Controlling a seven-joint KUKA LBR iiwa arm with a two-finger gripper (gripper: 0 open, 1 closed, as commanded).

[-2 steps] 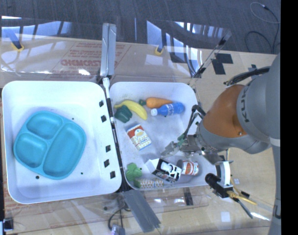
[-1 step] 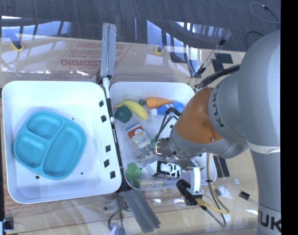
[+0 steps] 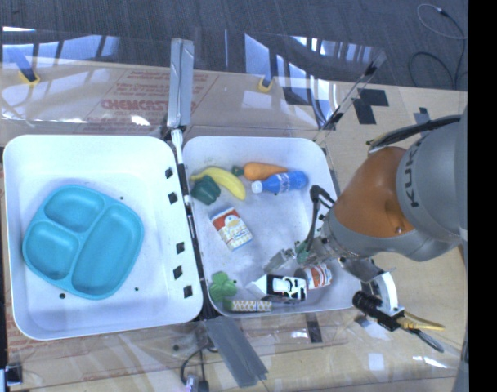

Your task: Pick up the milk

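Approach step, by the look of it: at the near right corner of the right bin, claw low above a black-and-white pack and a small can, released or clenched impossible to tell. Farther in, mid-bin and apart from the claw, the milk, apparently the red-and-white carton, lying flat. Next: shifting left over the carton, then descending squarely

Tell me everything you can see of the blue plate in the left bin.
The blue plate is a light blue, plastic-looking tray with rounded corners and three sunken compartments split by raised ridges. It lies flat, right side up, turned at a slant, on the floor of the left bin, toward its left and middle. Nothing lies on it or touches it besides the bin floor beneath.
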